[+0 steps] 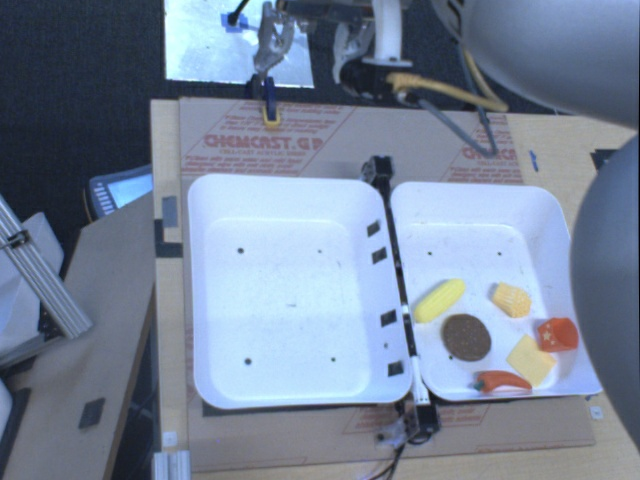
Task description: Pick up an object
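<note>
Since we're only getting the one overhead camera, everything is coming from that slanted look down at the desk (330, 133). The claw (270, 53) is hanging way up at the far end, past the back rim of both bins, over the cardboard sheet and a shiny plate. I'm honestly not managing to tell how it's set from here, too small and tangled in cables, and nothing is showing in it.

All the pickable stuff is sitting in the right bin (470, 213), bunched in its near corner: a yellow corn cob (439, 299), a brown round cookie (467, 337) just beside it, a small yellow chunk (512, 299), a yellow cheese wedge (531, 359), a red piece (558, 335) and an orange-red pepper (502, 381) lying against the front wall. The left bin (285, 288) isn't offering anything to grab.

So the relation that matters: the targets are lying well apart from the claw, toward the camera and off to the view's right. I'm guessing the arm is needing a long diagonal sweep. The corn cob is lying slanted, its long axis running from near-left up to far-right, so closing across that looks like the safest bet.
</note>
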You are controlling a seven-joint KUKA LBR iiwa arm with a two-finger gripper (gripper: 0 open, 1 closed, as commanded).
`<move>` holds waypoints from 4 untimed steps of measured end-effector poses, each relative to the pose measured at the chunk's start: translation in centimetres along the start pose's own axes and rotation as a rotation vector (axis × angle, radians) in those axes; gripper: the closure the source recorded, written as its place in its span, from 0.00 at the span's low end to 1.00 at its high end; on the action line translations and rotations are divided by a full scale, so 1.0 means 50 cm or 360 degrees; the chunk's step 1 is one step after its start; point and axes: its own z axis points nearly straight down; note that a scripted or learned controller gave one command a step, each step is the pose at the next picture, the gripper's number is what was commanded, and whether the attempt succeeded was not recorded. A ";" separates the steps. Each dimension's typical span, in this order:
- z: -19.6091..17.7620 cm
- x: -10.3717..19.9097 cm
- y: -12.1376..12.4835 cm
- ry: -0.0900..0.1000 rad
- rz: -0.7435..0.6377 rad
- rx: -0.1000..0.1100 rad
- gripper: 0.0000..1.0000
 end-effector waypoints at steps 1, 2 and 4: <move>-0.031 -0.005 -0.001 0.0001 0.0000 -0.0010 1.00; -0.054 -0.004 -0.001 0.0002 -0.0006 -0.0013 1.00; -0.100 -0.002 -0.001 0.0003 -0.0017 -0.0021 1.00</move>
